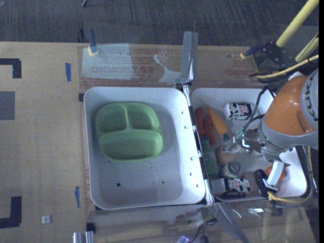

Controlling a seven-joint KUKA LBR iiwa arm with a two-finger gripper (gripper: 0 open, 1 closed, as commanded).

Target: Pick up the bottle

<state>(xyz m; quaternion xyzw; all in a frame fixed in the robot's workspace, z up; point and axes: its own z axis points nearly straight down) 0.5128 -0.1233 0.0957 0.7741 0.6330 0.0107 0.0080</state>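
2 shallow white bins (101, 151) are sitting side by side; the grey two-finger gripper (242, 142) is hovering over the cluttered right one, jaw state unclear.

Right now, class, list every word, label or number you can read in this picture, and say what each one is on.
"KU": on the arm, at the picture's right edge, cut off there.
Reddish print on the cardboard sheet behind the left bin: too blurred to read.
Black-and-white labels on two small packs in the right bin: too small to read.
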